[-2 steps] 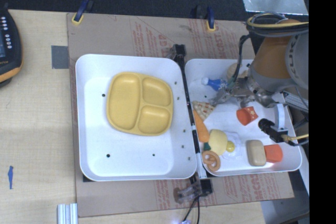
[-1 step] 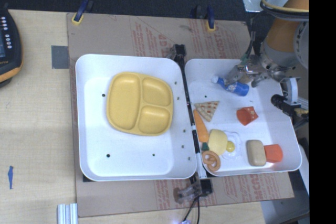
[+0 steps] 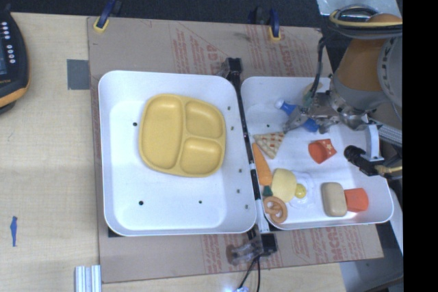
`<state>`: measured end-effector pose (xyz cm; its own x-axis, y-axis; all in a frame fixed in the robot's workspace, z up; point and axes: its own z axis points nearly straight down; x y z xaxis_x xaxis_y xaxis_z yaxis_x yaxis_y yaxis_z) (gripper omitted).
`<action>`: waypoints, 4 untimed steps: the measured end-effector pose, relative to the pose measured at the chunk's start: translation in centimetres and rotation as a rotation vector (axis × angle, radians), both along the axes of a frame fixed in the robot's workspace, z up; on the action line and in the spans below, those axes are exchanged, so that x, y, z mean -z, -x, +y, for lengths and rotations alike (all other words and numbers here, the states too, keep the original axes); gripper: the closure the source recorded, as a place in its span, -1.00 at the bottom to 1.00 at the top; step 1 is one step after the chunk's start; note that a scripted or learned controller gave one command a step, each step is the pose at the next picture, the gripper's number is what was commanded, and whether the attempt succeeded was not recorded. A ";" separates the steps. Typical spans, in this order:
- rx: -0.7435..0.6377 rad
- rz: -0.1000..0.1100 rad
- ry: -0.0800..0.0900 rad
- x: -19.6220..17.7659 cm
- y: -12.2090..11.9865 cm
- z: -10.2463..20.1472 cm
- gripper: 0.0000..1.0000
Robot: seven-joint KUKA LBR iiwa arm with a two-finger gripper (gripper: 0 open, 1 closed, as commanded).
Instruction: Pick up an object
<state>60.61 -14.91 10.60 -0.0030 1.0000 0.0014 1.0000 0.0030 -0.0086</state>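
Target object: a small blue object [image 3: 286, 107] lies in the right bin [image 3: 383, 212], near that bin's far-left corner, just left of the jaws; it is the nearest item to them, so I judge it the likely pick.
Key relation: the blue object sits just to the left of the gripper [image 3: 311, 118], possibly touching; a second blue patch shows under the gripper, so the piece may run left-to-right beneath it, though its long axis is too small to tell.
Jaws: the metal parts are spread low over the bin floor, but whether the jaws are open, closed or gripping anything I cannot tell.
Arm: the grey arm [image 3: 359, 61] with its orange band comes in over the right bin's far-right corner.
Other items, right bin: an orange-red block [image 3: 322, 150] nearer the middle; a waffle-patterned wedge [image 3: 270, 143] and a carrot [image 3: 261, 166] along the left edge; a yellow piece [image 3: 285, 183], pretzel [image 3: 276, 209], tan block [image 3: 334, 199] and orange cube [image 3: 356, 200] along the near edge.
Left bin: the left bin [image 3: 116, 208] holds a yellow divided plate [image 3: 182, 135].
Surface: both bins rest on brown cardboard [image 3: 171, 41] clamped on the surface.
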 end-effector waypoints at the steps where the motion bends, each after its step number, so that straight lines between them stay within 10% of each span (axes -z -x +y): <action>1: -0.006 -0.010 0.002 0.1 -5.1 3.9 -1.00; 4: 0.001 -0.006 0.002 1.4 -5.0 1.3 -1.00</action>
<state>65.62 -13.60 9.24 -0.0015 1.0000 -0.0008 1.0000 0.0015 -0.0027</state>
